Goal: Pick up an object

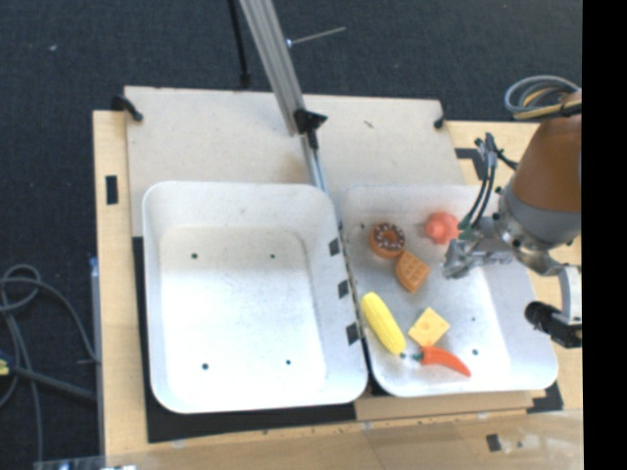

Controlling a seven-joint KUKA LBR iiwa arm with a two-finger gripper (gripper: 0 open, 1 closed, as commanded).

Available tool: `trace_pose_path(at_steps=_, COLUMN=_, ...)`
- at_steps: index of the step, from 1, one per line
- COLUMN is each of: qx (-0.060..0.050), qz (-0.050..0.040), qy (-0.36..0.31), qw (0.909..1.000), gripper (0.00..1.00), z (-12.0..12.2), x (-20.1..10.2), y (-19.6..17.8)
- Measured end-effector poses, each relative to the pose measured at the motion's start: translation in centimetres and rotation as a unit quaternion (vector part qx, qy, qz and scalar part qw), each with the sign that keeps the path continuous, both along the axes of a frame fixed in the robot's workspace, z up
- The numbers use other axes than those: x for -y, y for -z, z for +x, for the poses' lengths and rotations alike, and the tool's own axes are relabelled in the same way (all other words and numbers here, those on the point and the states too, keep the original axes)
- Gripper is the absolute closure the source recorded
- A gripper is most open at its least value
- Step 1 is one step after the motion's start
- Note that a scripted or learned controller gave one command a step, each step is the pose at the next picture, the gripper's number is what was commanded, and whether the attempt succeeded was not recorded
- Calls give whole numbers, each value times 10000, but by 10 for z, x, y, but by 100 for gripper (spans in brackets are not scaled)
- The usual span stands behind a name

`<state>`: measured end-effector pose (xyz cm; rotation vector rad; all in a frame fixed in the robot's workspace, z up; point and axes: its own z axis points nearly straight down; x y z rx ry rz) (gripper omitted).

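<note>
The right bin [509, 346] holds several toy foods: a brown doughnut [387, 239], a waffle-like orange piece [411, 271], a pink round piece [441, 226], a yellow corn cob [383, 323], a yellow cheese wedge [429, 327] and an orange carrot [447, 359]. My gripper [458, 259] hangs over the right bin, just right of the waffle piece and below the pink piece. Nothing shows between its fingers.
The left bin [245, 297] lies beside the right one. A slanted metal post [279, 57] rises from the bench behind the bins. The arm's orange band [551, 169] stands over the right bin's far right side. Cables lie on the floor at left.
</note>
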<state>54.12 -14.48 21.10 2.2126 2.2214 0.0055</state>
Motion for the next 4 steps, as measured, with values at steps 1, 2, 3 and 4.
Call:
trace_pose_path(at_steps=1, qx=-24, qz=15, qy=-18, qw=10000, gripper=100, z=19, x=-52, y=4)
trace_pose_path(at_steps=2, qx=-26, qz=16, qy=-18, qw=10000, gripper=100, z=36, x=-103, y=6)
trace_pose_path(at_steps=3, qx=-25, qz=19, qy=-20, qw=10000, gripper=100, z=57, x=-157, y=5)
trace_pose_path(at_steps=4, qx=-15, qz=19, qy=-17, qw=10000, gripper=100, z=75, x=-204, y=-20)
